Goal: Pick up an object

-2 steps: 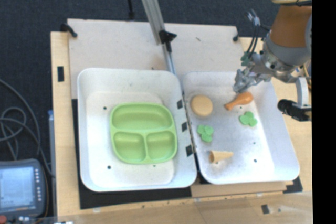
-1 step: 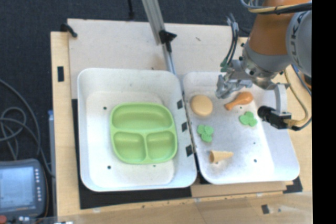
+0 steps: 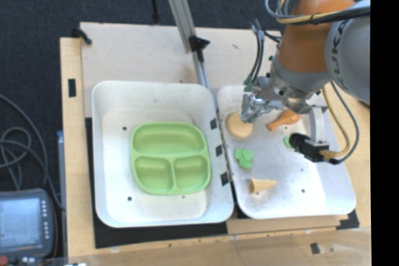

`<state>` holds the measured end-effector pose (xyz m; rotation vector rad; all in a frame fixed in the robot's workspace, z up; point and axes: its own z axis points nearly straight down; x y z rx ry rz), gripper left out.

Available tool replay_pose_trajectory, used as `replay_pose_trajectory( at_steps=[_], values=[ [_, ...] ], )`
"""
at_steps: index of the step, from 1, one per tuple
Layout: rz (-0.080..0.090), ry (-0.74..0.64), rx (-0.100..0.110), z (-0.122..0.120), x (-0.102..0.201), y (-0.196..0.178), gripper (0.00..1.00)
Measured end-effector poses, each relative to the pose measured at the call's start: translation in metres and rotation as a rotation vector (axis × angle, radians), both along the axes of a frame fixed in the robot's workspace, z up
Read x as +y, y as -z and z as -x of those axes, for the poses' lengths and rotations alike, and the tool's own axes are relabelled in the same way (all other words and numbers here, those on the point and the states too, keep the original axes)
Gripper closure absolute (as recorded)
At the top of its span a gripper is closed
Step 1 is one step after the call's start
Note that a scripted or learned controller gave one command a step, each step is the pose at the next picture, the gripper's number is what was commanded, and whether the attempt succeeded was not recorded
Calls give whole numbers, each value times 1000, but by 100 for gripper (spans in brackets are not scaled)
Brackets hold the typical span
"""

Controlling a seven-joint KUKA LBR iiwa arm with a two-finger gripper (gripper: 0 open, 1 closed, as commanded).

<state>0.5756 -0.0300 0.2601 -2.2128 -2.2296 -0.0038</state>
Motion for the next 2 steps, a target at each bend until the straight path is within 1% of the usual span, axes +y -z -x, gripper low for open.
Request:
replay_pose_trajectory(
  at_steps=[1,2],
  values=[
    [0,0,1,30,52,3,100],
    [1,1,2,48,98,19,100]
  ],
)
